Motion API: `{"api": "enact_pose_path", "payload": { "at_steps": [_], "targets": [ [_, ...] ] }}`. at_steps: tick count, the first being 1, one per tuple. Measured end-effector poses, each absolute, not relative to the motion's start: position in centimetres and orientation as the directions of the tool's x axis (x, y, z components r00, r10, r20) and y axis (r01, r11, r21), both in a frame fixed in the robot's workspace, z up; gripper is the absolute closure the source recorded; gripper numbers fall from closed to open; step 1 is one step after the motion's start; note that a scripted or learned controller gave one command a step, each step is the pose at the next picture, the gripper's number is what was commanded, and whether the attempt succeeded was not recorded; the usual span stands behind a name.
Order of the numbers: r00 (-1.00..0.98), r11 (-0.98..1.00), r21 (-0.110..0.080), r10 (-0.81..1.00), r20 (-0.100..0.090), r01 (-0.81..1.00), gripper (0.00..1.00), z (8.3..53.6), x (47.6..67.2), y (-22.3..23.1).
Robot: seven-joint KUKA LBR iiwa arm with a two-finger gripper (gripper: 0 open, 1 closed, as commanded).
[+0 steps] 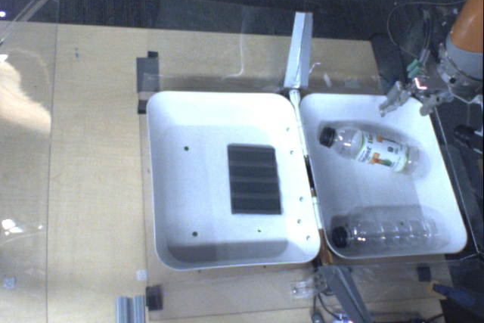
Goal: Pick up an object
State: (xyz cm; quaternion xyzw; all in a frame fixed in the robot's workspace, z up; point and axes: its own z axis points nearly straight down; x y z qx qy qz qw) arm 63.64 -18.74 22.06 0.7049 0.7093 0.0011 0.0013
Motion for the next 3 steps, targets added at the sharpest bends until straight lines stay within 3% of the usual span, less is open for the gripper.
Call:
{"api": "enact_pose_path", "payload": {
  "at_steps": [1,2,3],
  "targets": [
    [-0.243,0.243,0.005,0.970,-0.002,0.970,0.00,10.1,67.1,-18.6],
    [-0.209,0.209,0.007,0.978,-0.003,0.978,0.00,11.8,67.1,-18.7],
    [-0.323,0.323,0.008,0.946,-0.003,0.946,0.00,8.8,64.0,-15.6]
  ]
}}
